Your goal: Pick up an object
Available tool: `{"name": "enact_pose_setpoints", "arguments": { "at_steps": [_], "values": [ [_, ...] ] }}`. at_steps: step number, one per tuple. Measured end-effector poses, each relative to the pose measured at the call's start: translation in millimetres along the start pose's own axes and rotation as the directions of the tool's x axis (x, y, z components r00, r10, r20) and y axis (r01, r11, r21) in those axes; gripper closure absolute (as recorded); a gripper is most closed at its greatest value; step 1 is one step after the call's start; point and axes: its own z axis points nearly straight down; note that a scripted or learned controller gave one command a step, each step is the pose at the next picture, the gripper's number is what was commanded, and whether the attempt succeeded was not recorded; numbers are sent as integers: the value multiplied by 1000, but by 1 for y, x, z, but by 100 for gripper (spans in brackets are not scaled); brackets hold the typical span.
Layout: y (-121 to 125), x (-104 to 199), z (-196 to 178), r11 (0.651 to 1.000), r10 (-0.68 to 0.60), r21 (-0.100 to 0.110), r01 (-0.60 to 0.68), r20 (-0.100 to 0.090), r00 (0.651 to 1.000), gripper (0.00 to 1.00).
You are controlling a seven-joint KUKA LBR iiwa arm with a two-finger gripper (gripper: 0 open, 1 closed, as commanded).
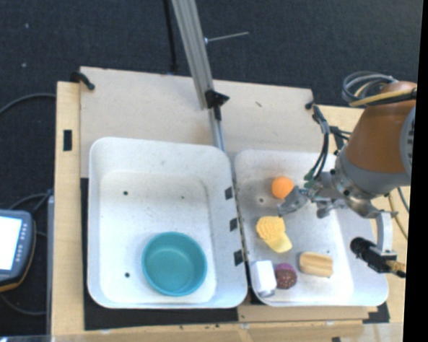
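You are looking down at a slant on a table (153, 105) carrying two shallow white bins side by side. The left bin (113, 160), filling the centre-left of the frame, is holding a teal bowl (174, 264) near its lower edge. The right bin (366, 284), at the centre-right, is holding the small things you could pick: an orange ball (282, 187) toward its upper middle, a yellow corn-like piece (274, 233) just below that, a tan bread-like block (316, 265) lower right, and, along the bottom edge, a white block (264, 277) sitting just beside a dark purple ball (285, 276).

The grey arm with its orange band (381, 141) is reaching in from the right edge of the frame, over the upper part of the right bin. The claw (299, 199) is hanging just to the right of and slightly below the orange ball, close to it, with nothing visible between its fingers; how wide it is standing cannot be told from this angle.

Judging by this, the task is barely under way: every object is lying in the bin, none lifted. The closing, gripping and raising are all left to do, and the orange ball looks like the nearest candidate.
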Motion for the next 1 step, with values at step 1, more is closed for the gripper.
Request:
{"name": "enact_pose_setpoints", "arguments": {
  "at_steps": [1],
  "values": [
    [0,0,0,1000,2,-1,-2,0,1000,0]
  ]
}}
